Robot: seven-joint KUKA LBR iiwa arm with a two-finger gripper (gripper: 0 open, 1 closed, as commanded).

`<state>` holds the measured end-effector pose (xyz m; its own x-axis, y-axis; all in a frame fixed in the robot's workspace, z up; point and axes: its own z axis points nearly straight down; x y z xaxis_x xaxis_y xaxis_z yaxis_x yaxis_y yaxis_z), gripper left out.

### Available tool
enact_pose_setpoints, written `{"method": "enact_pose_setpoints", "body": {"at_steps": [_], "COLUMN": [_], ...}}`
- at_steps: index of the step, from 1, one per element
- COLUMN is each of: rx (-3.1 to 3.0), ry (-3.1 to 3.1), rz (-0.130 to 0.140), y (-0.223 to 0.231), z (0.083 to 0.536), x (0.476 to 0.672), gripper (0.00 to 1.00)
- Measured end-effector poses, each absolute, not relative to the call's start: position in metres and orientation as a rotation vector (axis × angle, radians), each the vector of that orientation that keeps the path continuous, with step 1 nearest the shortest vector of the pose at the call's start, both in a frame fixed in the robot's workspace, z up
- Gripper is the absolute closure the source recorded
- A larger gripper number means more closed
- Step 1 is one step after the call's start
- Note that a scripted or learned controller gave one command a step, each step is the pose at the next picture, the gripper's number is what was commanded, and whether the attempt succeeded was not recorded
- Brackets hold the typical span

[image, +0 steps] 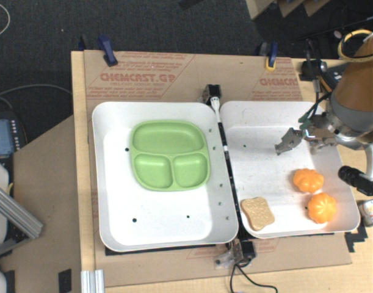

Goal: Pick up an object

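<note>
In the right bin (253, 118) lie two orange fruits, one (307, 180) at mid right and one (322, 207) nearer the front right corner. A tan slice of bread (257, 213) rests at that bin's front left. My gripper (287, 142) hangs over the middle of the right bin, up and to the left of the nearer-back orange fruit and apart from it. Nothing shows between its tips. The arm's orange band (357, 90) rises at the right edge.
The left bin (113, 188) holds a green divided plate (170, 154) with three compartments. A black divider strip (224, 157) runs between the bins. Blue clamps (107, 50) hold the cardboard base at the back.
</note>
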<state>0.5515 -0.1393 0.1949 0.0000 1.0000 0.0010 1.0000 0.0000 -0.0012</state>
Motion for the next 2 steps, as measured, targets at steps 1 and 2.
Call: {"method": "enact_pose_setpoints", "body": {"at_steps": [1, 2], "rx": [-2.226, -2.218], "ry": [-2.213, -2.225], "rz": [0.002, -0.004], "y": [-0.201, -0.218], "z": [0.196, 0.095], "x": [0.514, 0.498], "gripper": [0.0, 0.0]}}
